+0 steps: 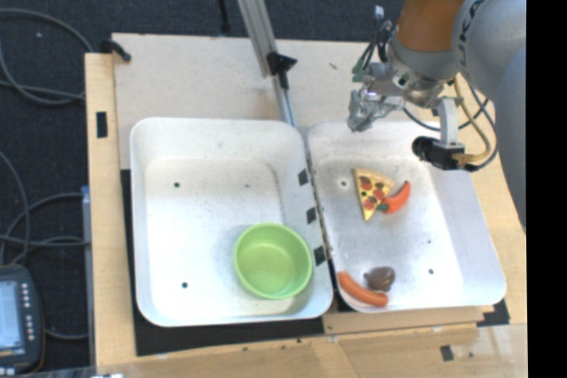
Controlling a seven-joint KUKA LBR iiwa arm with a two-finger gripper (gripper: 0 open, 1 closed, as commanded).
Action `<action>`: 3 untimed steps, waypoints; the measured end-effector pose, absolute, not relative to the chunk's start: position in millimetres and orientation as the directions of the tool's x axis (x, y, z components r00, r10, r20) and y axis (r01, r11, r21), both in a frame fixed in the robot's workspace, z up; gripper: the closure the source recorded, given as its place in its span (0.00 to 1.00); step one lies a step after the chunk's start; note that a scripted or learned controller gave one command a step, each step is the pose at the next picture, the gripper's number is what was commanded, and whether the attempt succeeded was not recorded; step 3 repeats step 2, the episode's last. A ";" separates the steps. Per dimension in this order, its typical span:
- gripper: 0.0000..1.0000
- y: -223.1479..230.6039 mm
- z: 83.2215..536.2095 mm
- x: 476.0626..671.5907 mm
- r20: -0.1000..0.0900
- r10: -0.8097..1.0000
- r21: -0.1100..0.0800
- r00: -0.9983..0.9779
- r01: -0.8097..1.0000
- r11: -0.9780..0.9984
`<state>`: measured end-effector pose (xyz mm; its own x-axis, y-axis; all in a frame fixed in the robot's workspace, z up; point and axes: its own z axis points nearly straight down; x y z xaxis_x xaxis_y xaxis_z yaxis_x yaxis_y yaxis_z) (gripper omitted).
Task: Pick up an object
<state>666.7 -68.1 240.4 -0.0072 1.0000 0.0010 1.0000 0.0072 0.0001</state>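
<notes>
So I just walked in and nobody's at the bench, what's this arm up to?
A program is driving the arm to pick something up. Its tool hangs over the far edge of the right bin, holding nothing. A pizza slice, chili pepper, sausage and brown lump lie there; a green bowl sits in the left bin.

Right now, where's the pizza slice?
The pizza slice lies in the right bin, toward its far end, touching an orange pepper on its right, below the tool.
</notes>
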 end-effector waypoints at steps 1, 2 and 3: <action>1.00 -21.4 249.2 673.5 0.002 1.000 0.002 -0.008 1.000 0.008; 1.00 30.6 236.2 679.0 0.001 1.000 0.000 -0.007 1.000 0.007; 1.00 30.6 236.2 679.0 0.001 1.000 0.000 -0.007 1.000 0.007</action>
